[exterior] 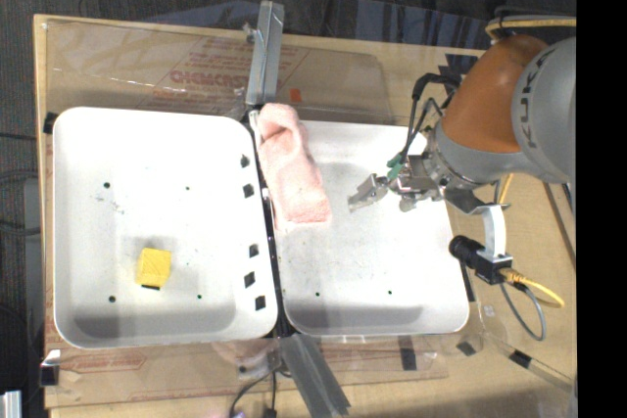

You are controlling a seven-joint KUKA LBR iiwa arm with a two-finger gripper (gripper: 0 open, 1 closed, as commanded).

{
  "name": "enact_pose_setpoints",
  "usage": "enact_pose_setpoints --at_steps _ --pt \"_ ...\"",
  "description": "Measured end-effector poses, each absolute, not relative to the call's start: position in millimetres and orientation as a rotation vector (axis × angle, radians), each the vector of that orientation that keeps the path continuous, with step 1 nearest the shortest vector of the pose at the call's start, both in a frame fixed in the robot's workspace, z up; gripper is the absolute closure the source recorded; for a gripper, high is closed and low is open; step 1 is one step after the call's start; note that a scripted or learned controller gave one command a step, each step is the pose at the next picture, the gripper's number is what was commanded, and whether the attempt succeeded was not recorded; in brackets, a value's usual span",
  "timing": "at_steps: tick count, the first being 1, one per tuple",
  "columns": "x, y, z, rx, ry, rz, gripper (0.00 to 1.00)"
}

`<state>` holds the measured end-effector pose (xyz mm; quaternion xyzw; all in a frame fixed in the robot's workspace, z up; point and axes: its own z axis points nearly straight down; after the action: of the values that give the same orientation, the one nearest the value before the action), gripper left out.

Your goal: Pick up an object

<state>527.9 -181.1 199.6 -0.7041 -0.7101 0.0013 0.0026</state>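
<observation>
- Pink cloth [291, 164] is the larger of the two things we could pick: a folded, fuzzy piece lying in the right bin [392, 308], along that bin's left wall, in the upper middle of the frame.
- We see its upper end resting against the bin's top left corner, right by the grey metal bar [265, 54] that runs up from the divide between the bins.
- We find a small yellow block [154, 267] in the left bin [98, 142], toward the lower left of the frame, well apart from the cloth.
- We see the arm [509, 103] reaching in from the right edge, its orange band at the upper right.
- We place the gripper [364, 195] over the middle of the right bin, just to the right of the cloth and apart from it.
- We can make out the tips pointing left with nothing between them, but we cannot tell how wide the jaws stand.
</observation>
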Motion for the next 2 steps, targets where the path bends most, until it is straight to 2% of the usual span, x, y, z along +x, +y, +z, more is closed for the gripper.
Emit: enact_pose_setpoints --at_steps 1,2 --pt "551.8 -181.5 91.6 -1.51 -2.752 0.001 0.0" --pt "552.4 -181.9 101.9 -1.506 -2.755 0.002 1.0"
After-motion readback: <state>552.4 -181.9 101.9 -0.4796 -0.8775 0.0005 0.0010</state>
